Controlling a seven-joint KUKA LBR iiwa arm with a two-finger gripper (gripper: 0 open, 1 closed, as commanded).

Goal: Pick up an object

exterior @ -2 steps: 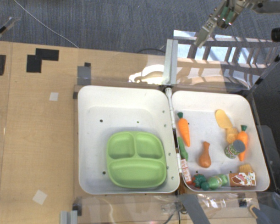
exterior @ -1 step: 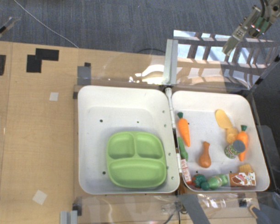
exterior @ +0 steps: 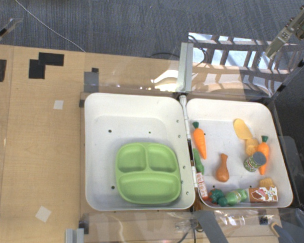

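The right bin holds several toy foods. An orange carrot lies by its left wall. A yellow piece, a second carrot and a small can sit at the right. A brown drumstick lies in the middle. Green vegetables and a red-orange carton rest along the front wall. My gripper hangs high at the top right corner, well behind and above the right bin, touching none of the objects.
The left bin bears a green divided plate. A metal frame stands behind the right bin. A post rises at the back between the bins. Wooden bench top stretches to the left.
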